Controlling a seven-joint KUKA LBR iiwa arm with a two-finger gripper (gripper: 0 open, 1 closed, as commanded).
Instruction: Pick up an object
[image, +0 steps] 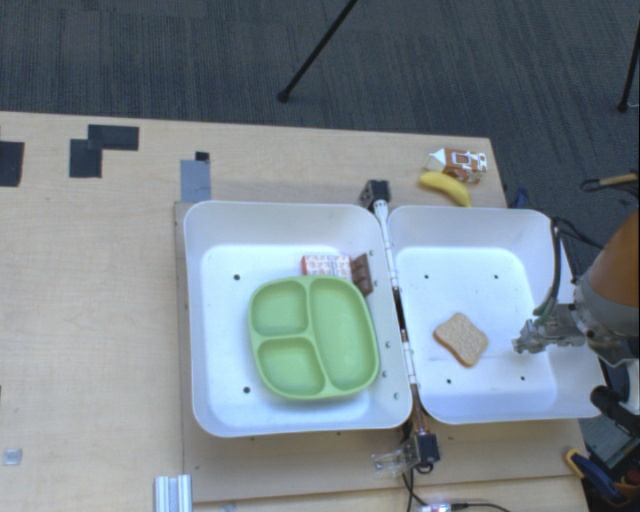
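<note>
A slice of toast (461, 339) lies flat in the right bin (470, 395), left of the bin's middle. My gripper (533, 338) hangs over the right side of that bin, a short way right of the toast and apart from it. The arm comes in from the right edge, orange band showing. In the left bin (215, 300) sits a green three-compartment plate (314, 338). A small red-and-white box (326, 266) and a brown item (361, 273) lie just behind the plate.
A yellow banana (444, 186) and a small white-and-orange carton (458, 161) rest on the bench behind the right bin. A raised ridge (393, 300) divides the two bins. Cables and a clip (412, 455) lie at the front edge.
</note>
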